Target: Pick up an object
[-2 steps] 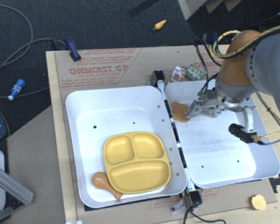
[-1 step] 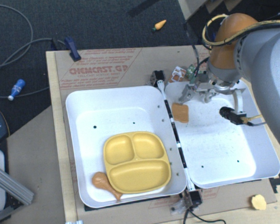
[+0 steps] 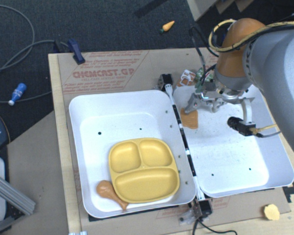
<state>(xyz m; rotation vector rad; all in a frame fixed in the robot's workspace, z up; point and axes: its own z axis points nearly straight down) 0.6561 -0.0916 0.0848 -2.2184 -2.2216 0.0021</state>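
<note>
- The surface (image 3: pixel 108 72) is a pale board with reddish print, and both bins sit on it side by side.
- My arm (image 3: pixel 276 65) comes in from the right, a grey bulk with the orange band (image 3: pixel 235 45) above the wrist, and it hangs over the far part of the right bin.
- The left bin (image 3: pixel 87 118) is white and shallow. Its far half is bare, and everything in it lies toward the near side.
- The right bin (image 3: pixel 230 164) is white too, with a bare floor across its near half.
- A yellow divided plate (image 3: pixel 142 170) lies flat in the near half of the left bin, with two small compartments at the far side and one long one nearer the camera.
- The claw (image 3: pixel 200 107) is low over the far left corner of the right bin, close to the wall shared by the two bins. From this feed I cannot tell whether it is spread or pressed together.
- A tan drumstick-shaped toy (image 3: pixel 109 191) lies in the left bin, tucked against the plate's near left edge.
- A flat orange-brown piece (image 3: pixel 190 119) lies in the right bin beside the shared wall, just beside the claw on its near side. I cannot see it being pinched.
- A yellow lump (image 3: pixel 270 212) rests on the surface outside the right bin's near right corner.
- A blue clamp (image 3: pixel 75 50) grips the surface's far left edge.
</note>
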